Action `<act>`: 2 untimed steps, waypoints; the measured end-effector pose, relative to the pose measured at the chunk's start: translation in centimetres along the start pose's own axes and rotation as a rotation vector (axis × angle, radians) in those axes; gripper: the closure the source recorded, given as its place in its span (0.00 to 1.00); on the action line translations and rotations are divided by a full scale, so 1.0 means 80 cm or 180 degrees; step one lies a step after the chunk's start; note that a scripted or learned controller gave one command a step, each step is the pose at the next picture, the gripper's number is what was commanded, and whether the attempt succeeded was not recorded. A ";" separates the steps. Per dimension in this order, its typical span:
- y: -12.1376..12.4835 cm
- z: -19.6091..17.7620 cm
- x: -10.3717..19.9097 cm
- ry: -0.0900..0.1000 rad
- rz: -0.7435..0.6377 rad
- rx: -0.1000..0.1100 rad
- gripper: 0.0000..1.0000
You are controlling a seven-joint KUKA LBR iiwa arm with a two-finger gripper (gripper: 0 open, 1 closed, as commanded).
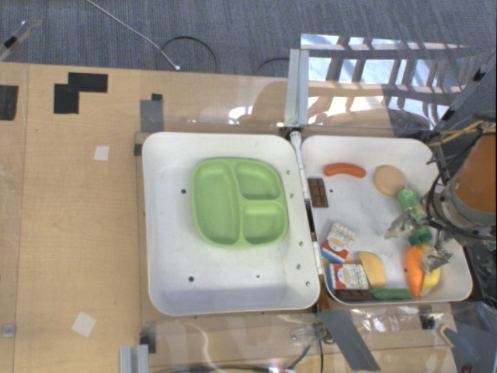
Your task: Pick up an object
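In the right bin (388,150) the jaws (420,234) hang spread above the orange carrot (415,269) near the front wall; it looks light, rigid and slick, best pinched across its thick middle

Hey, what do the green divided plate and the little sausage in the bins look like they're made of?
The green divided plate looks like moulded plastic, matte: even colour, rounded compartment ridges, soft sheen. The sausage looks like toy plastic or rubber, smooth and slightly glossy, uniformly orange-red; which of the two, the view leaves open.
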State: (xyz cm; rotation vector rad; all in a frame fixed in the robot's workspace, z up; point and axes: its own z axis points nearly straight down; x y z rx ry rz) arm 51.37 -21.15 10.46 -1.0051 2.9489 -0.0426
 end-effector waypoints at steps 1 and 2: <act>0.005 0.000 0.000 -0.0015 -0.0329 0.0008 0.00; 0.018 0.008 0.005 -0.0013 -0.2048 -0.0058 0.00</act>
